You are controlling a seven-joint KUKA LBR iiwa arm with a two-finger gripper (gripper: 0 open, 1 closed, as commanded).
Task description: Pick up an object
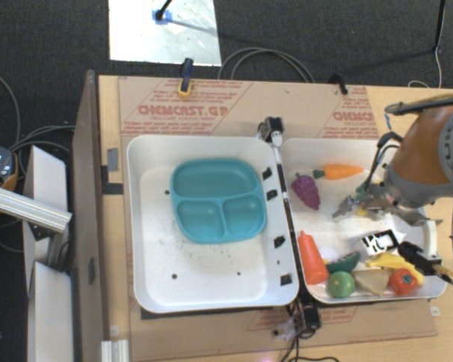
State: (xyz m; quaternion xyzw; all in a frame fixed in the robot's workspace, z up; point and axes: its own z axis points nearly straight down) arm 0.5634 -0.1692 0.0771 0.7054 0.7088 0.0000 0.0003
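From my seat, the left bin [147, 277] holds a teal divided plate [217, 200], three compartments, lying flat a little above the bin's middle. I see a few dark specks on the white floor around it. A row of black clips runs down the seam between the bins, and a metal clamp [271, 129] sits at the top of that seam, at twelve o'clock.

Crossing into the right bin [325, 153], the toys start. A purple bunch of grapes [306, 191] lies near the left wall, with an orange carrot [340, 172] at about one o'clock from it, close by but apart. Down at six o'clock from the grapes lies an orange-red, cone-like piece [312, 256], possibly a second carrot or a pepper; I can't make it out at this resolution. Along the bottom wall sits a cluster: a green round fruit [341, 283], a dark green piece [344, 262] just above it, a pale tan wedge [372, 280], a yellow banana [388, 261] and a red tomato [404, 280].

The gripper [346, 207] reaches in from three o'clock, hovering over the bare middle of the right bin, at four o'clock from the grapes and well above the bottom cluster. I see nothing between its fingers; whether they sit wide or narrow I can't tell, since the tips blur together. A black-and-white tag [377, 241] lies below the wrist.
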